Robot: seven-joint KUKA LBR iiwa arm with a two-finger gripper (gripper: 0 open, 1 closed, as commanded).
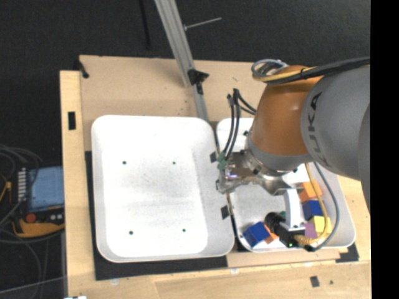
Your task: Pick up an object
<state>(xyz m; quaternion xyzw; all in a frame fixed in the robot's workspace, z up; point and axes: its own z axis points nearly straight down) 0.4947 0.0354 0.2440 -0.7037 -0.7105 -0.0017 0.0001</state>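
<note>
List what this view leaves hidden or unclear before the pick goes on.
- Gripper: camera view, the arm's orange band and grey wrist cover it, so its state is unreadable.
- Right bin: most of its floor lies under the arm.
- Objects in that bin: the blue block shows; the orange, yellow and pink pieces are partly covered, with unclear shapes.
- Whether anything is held: undecidable.

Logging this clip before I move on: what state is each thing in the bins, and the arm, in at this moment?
Arm: reaching in over the right bin, covering much of it.
Left bin: flat on the bench, white floor showing.
Right bin: holds small items piled at its near end.
Blue block: lying in the right bin near its left wall.
Orange block: lying in the right bin, partly behind the arm's cables.
</note>
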